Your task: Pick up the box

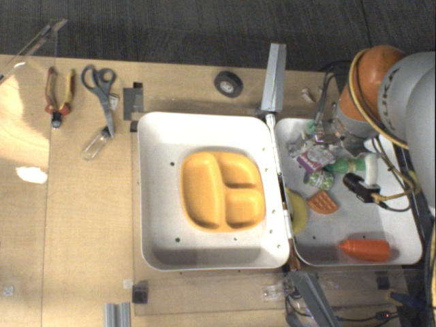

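Right-hand white bin [403, 234], purplish box [312, 159] roughly crosswise beneath gripper [321, 137] of indiscernible state, exact heading unclear

Partial "KUKA" lettering on the grey arm [409, 107].

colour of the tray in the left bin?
Yellow-orange, a plain three-compartment tray, clearest in the camera view.

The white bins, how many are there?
2. One white bin sits in the middle of the bench and holds a yellow tray. The other white bin is right beside it, under the arm, with small things in it.
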### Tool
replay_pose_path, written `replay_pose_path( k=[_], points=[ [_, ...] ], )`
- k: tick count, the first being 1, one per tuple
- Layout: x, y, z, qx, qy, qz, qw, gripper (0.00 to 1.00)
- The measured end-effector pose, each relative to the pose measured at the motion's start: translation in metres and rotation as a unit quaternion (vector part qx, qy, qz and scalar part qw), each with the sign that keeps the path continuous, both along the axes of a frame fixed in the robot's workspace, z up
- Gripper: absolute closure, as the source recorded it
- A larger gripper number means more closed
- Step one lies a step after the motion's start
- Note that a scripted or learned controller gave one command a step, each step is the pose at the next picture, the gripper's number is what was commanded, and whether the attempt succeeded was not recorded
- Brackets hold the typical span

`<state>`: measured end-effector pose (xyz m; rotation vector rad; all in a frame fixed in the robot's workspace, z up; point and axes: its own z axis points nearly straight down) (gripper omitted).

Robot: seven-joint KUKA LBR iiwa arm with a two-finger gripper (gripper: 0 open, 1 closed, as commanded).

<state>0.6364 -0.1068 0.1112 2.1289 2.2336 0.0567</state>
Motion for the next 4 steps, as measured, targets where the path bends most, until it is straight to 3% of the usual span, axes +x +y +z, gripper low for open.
replay_pose_path(
  k=[1,2,3,4],
  points=[
    [0.004,0.004,0.000,-0.0015,0.003,-0.025,0.9997,0.00],
    [0.003,-0.003,-0.001,0.0038,0.002,-0.028,0.9996,0.00],
    [0.007,0.000,0.017,0.0052,-0.004,-0.026,0.9997,1.00],
    [0.006,0.000,0.015,0.0053,-0.002,-0.026,0.9997,0.00]
  ],
)
